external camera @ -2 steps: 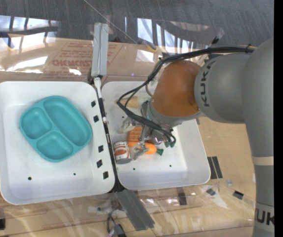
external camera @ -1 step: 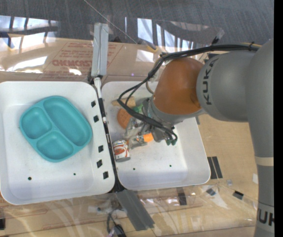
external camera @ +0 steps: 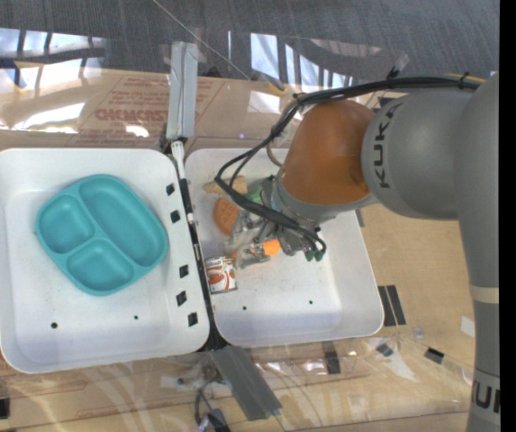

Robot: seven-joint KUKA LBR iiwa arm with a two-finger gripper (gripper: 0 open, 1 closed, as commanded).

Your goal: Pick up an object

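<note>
Objects are crowding the right bin (external camera: 348, 318) beneath the hand (external camera: 256, 244); I cannot tell its state. Orange piece (external camera: 273, 247) and small carton (external camera: 220, 274) are sitting close, risking a glancing, slipping grasp.

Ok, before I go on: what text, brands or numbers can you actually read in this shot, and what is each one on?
"KUKA" – on the grey arm, running vertically beside the orange band.
"KU" – on the arm's lower section, cut off by the frame edge.
Red printing on the cardboard behind the bins – too blurred to read.
Label on the small carton in the right bin – too small to read.
</note>
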